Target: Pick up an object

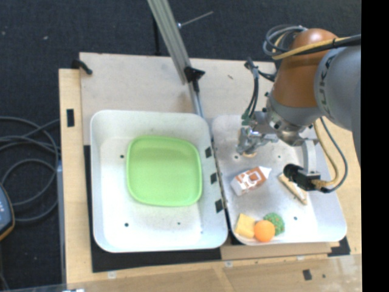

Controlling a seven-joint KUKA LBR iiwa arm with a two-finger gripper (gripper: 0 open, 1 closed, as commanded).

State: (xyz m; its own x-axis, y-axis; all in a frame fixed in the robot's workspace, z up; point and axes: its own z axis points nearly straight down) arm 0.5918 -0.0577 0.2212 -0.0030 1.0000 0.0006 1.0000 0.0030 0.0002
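My gripper (247, 143) hangs low over the far left part of the right bin (325, 215), pointing down at the bin floor. A small white and orange carton (250, 180) lies just in front of it, a short gap away. A wooden peg-like piece (295, 189) with a black end lies to the carton's right. At the bin's near edge sit a yellow block (245, 226), an orange ball (264, 231) and a green lump (275, 222), bunched together. I see nothing held in the gripper.
The left bin (106, 181) holds a flat green plate (164, 170). A slanted metal pole (173, 38) comes down to the divide between the bins. The arm's grey body and orange band (304, 59) overhang the right bin's far side, with cables looping around it.
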